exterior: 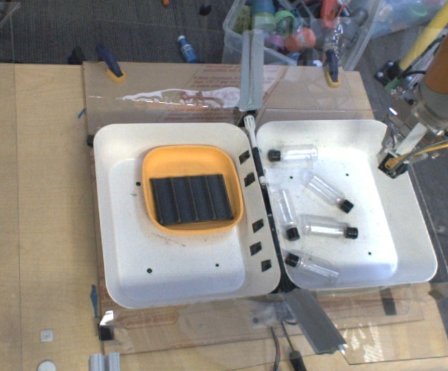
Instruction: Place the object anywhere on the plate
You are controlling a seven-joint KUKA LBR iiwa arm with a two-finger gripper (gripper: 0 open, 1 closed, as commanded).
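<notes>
So I'm basically at the start here, nothing is on the plate (pixel 192 161) yet apart from the dark ribbed insert (pixel 191 199) sitting in it. The orange plate is in the left bin (pixel 123 277), toward its far side, and all the candidate objects are over in the right bin (pixel 409 261): a handful of clear tubes with black caps scattered around. One tube (pixel 292 154) lies near the far left corner of that bin, another tube (pixel 330 192) is around the middle, and a third tube (pixel 328 228) sits just nearer than that. My gripper (pixel 394 163) hangs over the right bin's far right edge, carrying nothing as far as I can see, and honestly I can't tell how it's set. Still left: pick a tube, grab it, carry it across, drop it.
</notes>
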